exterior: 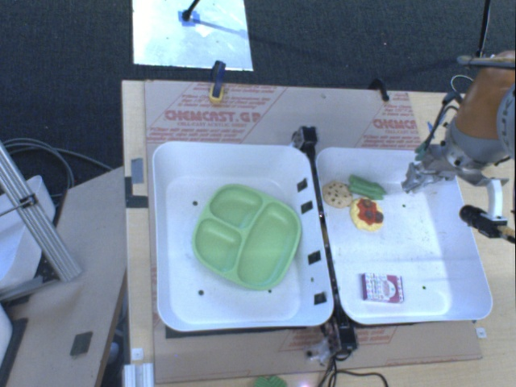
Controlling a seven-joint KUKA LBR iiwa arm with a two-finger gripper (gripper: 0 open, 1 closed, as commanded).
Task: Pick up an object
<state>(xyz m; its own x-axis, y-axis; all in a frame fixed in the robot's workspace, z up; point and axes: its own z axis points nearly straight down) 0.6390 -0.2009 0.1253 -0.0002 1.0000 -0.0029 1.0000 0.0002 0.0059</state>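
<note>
The right bin (463,276) holds a round cookie (336,193), a green pickle-like piece (367,187), a yellow slice with red topping (368,214) and a small red and white packet (381,287). My gripper (413,181) hangs over the far right part of this bin, a little right of the green piece, pointing left toward it. Nothing shows between its fingers, and the gap between them is too small to read.
A green three-compartment plate (247,235) lies in the left bin (177,176). A black divider with clips (313,216) runs between the bins. A black knob (482,220) sticks out beside the arm at the right bin's edge.
</note>
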